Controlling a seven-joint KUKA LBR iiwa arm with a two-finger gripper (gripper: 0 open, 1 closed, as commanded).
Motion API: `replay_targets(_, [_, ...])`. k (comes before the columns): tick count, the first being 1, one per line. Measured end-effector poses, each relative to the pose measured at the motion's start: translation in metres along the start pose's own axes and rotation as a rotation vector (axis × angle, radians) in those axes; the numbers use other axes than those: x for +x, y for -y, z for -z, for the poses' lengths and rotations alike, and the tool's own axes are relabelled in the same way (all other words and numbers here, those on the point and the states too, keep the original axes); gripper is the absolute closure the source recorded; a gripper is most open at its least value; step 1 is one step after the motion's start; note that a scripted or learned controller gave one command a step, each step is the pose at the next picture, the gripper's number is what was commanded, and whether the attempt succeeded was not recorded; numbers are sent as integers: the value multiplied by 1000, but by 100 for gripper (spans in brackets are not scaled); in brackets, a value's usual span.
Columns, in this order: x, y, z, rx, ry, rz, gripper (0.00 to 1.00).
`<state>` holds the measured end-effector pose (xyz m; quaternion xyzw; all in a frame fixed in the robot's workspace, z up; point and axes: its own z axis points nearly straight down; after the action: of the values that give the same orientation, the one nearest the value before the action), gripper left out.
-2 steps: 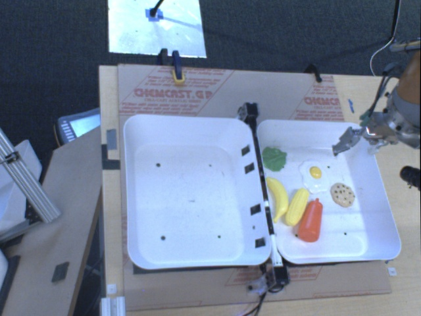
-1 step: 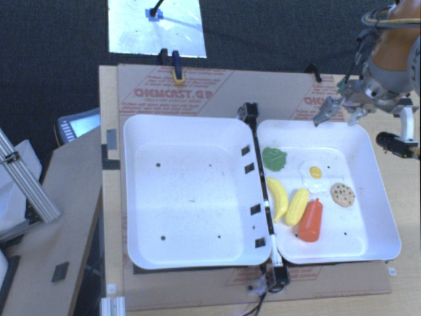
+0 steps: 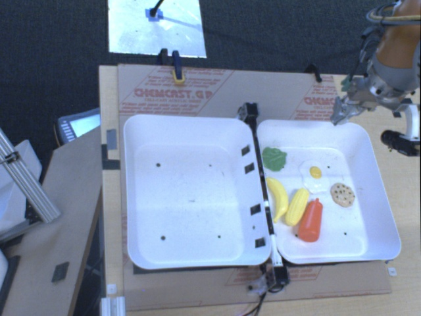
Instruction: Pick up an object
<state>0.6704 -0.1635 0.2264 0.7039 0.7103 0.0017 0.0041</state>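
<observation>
Hovering pincer [image 3: 341, 115], fingertips too small to read

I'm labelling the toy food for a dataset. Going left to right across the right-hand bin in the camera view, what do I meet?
Green lettuce leaf → banana → corn cob → ketchup bottle → cookie. The fried egg sits farther back, overlapping the corn and bottle in left-right position, so I leave it unranked.
</observation>
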Motion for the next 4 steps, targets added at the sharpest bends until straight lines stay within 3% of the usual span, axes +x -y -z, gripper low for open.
replay_targets(1, [-47, 45, 89, -2, 2, -12, 100])
replay_targets(2, [2, 70, 156, -2, -2, -1, 100])
replay_targets(3, [40, 113, 235, -3, -3, -1, 100])
replay_targets(4, [93, 160, 243, 3, -4, 0, 100])
